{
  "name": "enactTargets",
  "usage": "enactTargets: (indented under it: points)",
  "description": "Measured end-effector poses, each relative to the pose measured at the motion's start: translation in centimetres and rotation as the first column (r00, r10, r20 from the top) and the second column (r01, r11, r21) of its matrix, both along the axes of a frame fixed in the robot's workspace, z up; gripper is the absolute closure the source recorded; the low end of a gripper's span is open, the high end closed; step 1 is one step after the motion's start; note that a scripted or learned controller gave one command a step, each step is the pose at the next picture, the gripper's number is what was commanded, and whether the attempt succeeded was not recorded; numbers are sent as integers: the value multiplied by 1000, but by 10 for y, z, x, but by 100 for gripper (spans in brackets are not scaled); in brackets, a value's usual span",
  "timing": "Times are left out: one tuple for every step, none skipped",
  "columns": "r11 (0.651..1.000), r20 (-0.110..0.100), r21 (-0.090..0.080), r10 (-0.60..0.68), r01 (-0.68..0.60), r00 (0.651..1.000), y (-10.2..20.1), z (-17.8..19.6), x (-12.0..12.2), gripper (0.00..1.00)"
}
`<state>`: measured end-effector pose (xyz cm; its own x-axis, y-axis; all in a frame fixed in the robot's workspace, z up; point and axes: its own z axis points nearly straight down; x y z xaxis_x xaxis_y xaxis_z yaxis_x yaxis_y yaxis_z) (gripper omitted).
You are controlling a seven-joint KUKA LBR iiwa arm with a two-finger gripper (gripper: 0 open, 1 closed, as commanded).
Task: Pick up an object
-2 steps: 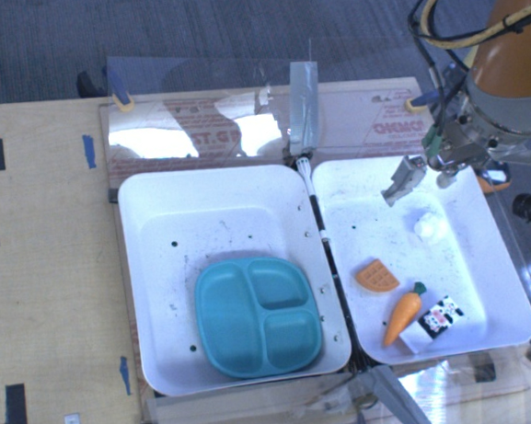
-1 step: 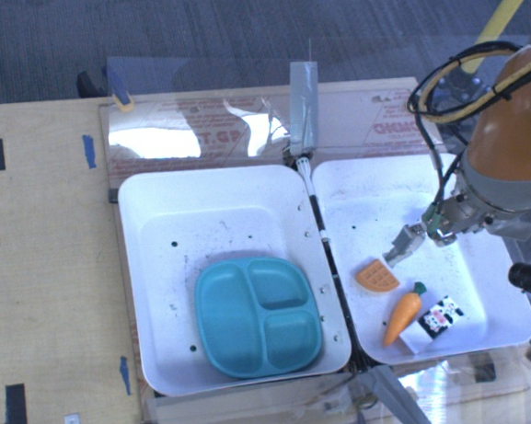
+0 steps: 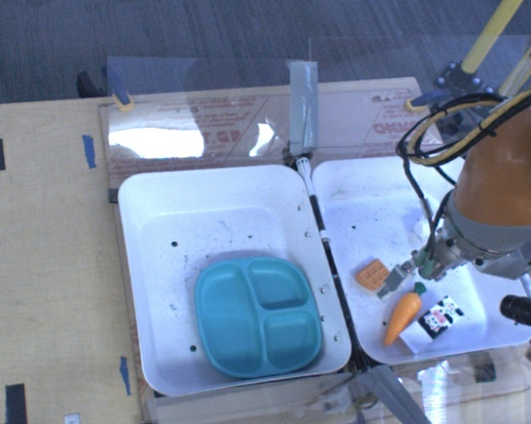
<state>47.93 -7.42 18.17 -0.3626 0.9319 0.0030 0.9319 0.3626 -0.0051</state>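
Claw (image 3: 402, 276) hovering in the right bin (image 3: 357, 203), can't tell its state, nothing visibly held. Cracker (image 3: 373, 275) sitting just at its 9 o'clock, carrot (image 3: 402, 316) at 6 o'clock. Looks like approach step; next needs lowering onto one object.

2 white bins (image 3: 146, 217), 1 teal plate (image 3: 256, 316), 1 carrot (image 3: 402, 316), 1 cracker (image 3: 373, 275)

two white bins sit side by side. the left bin (image 3: 150, 263) holds a teal divided plate (image 3: 256, 315). in the right bin (image 3: 357, 198) lie an orange cracker (image 3: 372, 275), a toy carrot (image 3: 402, 316) and a small black-and-white object (image 3: 440, 317). the gripper (image 3: 402, 276) hangs low just beside the cracker, above the carrot.
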Motion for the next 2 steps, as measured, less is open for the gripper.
enactTargets:
  points:
    - [984,9,0,181,-181,984,-29,-95,2,0]
    - [984,16,-2,181,-181,983,-29,-85,5,100]
